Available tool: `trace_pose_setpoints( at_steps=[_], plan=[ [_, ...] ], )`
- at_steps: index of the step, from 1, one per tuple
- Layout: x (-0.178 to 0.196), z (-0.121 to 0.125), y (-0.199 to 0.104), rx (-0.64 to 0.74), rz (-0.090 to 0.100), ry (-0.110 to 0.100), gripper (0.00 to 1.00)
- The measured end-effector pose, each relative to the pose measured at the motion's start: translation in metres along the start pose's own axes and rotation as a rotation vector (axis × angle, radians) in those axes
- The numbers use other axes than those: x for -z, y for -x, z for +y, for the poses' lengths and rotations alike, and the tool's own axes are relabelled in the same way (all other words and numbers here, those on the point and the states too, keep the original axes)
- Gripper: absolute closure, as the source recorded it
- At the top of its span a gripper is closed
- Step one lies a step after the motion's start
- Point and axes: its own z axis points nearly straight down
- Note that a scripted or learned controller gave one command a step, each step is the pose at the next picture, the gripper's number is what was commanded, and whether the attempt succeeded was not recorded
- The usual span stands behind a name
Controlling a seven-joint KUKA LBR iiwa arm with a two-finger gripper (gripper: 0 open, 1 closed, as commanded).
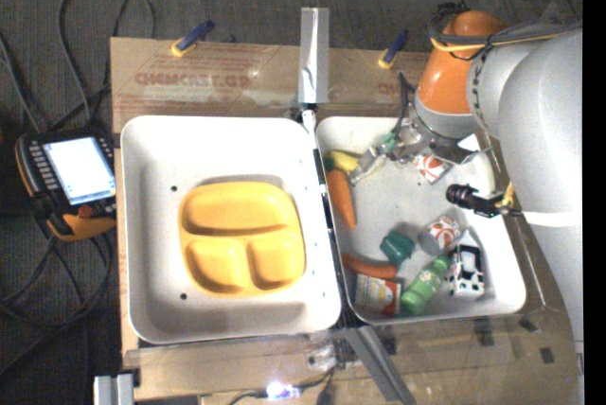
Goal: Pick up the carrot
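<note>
The carrot (341, 198) is orange and lies lengthwise against the left wall of the right bin (511, 299), tip pointing toward the far end. My gripper (375, 158) hangs low over the far left part of that bin, just right of and beyond the carrot's far end, beside a yellow banana-like item (343, 161). It is close to the carrot but nothing shows that it is holding it. The grey arm with its orange band (453, 81) slants in from the right.
The right bin also holds a red sausage (369, 265), a teal cup (398, 247), a green bottle (425, 285), a small carton (376, 292), red-and-white packets (441, 232) and a black-and-white box (466, 269). The left bin (142, 204) holds a yellow divided tray (244, 236).
</note>
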Motion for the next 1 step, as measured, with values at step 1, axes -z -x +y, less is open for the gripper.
trace_pose_setpoints(
  at_steps=[1],
  plan=[
    [0.0002, 0.0067, -0.0128, -0.039, -0.002, 0.0, 0.0]
  ],
)
